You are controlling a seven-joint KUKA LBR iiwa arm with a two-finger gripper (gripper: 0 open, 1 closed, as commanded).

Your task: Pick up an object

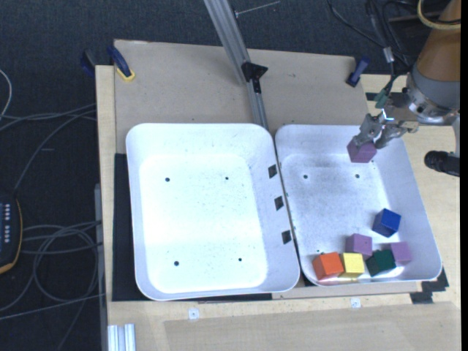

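gripper (371, 136): pinching purple cube (361, 151), cube just under fingertips | cube place: above right bin (413, 196), 12 o'clock part | other cubes: 6 o'clock from gripper, well apart

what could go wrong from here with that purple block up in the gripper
1. The purple block hangs at the fingers' tips of the gripper, so the hold looks shallow; it may slip and drop.
2. It sits over the right bin's far edge, so a drop might bounce off the rim onto the bench.
3. The other blocks, such as the blue cube and orange cube, crowd the near corner; a falling block could scatter them.
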